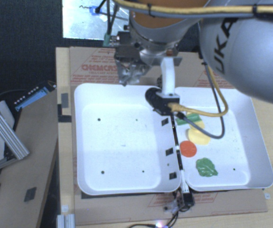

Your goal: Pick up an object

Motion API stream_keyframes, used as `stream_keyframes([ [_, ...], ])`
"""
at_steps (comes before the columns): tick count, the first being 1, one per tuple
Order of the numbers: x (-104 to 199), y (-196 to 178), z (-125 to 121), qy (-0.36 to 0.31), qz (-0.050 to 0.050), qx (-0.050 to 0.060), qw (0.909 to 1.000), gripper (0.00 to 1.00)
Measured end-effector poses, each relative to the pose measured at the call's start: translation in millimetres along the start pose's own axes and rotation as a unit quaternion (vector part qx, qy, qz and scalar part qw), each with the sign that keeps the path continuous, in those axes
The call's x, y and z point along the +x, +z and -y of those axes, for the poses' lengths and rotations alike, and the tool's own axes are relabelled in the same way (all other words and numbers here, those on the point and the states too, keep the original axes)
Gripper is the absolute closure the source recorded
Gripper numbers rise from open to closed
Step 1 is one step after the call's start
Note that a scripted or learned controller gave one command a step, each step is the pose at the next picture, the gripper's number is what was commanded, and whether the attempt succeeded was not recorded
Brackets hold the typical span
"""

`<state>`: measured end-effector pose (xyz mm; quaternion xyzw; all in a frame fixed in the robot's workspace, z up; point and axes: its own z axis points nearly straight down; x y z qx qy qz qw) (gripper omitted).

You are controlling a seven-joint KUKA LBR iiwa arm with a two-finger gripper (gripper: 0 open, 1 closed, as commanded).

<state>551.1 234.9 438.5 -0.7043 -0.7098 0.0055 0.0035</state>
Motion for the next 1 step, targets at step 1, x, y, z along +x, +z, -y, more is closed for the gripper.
stream_keyframes([
  [1, 0.0, -103.0, 59.8, 0.000, -0.005, -0.012, 0.9999, 1.00],
])
